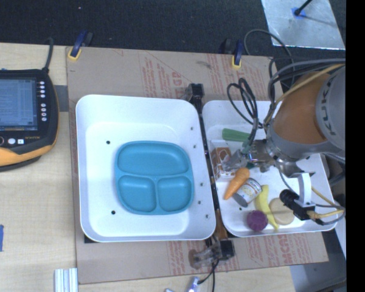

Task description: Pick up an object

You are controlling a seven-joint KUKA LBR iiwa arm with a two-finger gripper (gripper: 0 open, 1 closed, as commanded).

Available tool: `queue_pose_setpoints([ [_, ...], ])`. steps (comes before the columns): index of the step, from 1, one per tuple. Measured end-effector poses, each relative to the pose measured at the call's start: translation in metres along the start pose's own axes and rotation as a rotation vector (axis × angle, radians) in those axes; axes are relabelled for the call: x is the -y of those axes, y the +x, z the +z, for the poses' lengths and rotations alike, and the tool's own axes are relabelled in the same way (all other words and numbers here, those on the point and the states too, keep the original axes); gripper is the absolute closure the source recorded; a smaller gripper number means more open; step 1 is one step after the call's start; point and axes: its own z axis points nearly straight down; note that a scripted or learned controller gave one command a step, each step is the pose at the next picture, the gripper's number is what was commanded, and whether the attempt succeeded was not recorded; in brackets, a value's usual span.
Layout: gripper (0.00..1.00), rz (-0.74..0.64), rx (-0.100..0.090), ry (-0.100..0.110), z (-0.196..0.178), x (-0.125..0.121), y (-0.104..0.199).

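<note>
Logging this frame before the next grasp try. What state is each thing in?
Blue divided plate: flat in the left bin, right way up.
Carrot: lying tilted in the right bin.
Small can: on its side beside the carrot.
Banana: lying in the right bin.
Purple ball: resting near the right bin's front edge.
Green piece: lying flat.
Gripper: low over the right bin; open or shut unclear.
Tablet: screen lit.

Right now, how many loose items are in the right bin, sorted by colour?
Orange: 1, carrot
Yellow: 1, banana
Purple: 1, purple ball
Green: 1, green piece
Silver: 1, can
Beige: 1, beige piece
Brown: 1, brown item
Total: 7, though the arm hides part of the bin.
</note>
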Motion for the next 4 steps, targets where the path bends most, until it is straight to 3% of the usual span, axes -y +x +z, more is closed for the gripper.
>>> queue_pose_setpoints([
  [1, 0.0, 0.0, 0.006, -0.028, 0.005, 0.01, 0.004],
  [2, 0.0, 0.001, 0.005, -0.015, 0.006, -0.11, 0.003],
  [3, 1.0, 0.004, 0.011, -0.031, 0.002, -0.104, 0.001],
  [4, 1.0, 0.002, 0.003, 0.014, 0.018, -0.058, -0.017],
])
